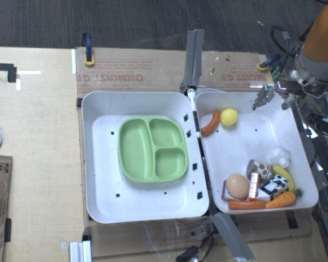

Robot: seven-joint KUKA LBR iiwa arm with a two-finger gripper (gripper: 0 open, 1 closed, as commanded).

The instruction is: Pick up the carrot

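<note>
The carrot [281,200] lies in the near right corner of the right bin [246,138], tilted with its thick end toward the bin's right wall and a bit of green at that end. It sits in a small heap: a red sausage [246,204] lies just beside its tip along the near wall, a tan egg-shaped piece [237,186] rests to the left of that, and a banana [283,174] and a black-and-white block [273,186] crowd in just behind the carrot. Farther back in the same bin, well apart from the heap, an orange-red hot dog [210,123] lies against the divider with a yellow lemon [228,117] touching or nearly touching its upper end. The left bin [98,146] holds a green divided plate [152,148], set roughly in its middle. The arm comes in at the upper right, its hand [274,93] hanging over the far right corner of the right bin, well away from the carrot; it looks to have nothing between its fingers, though how far they are spread I cannot tell from here. The bins sit on a pale wooden desk [33,119].
</note>
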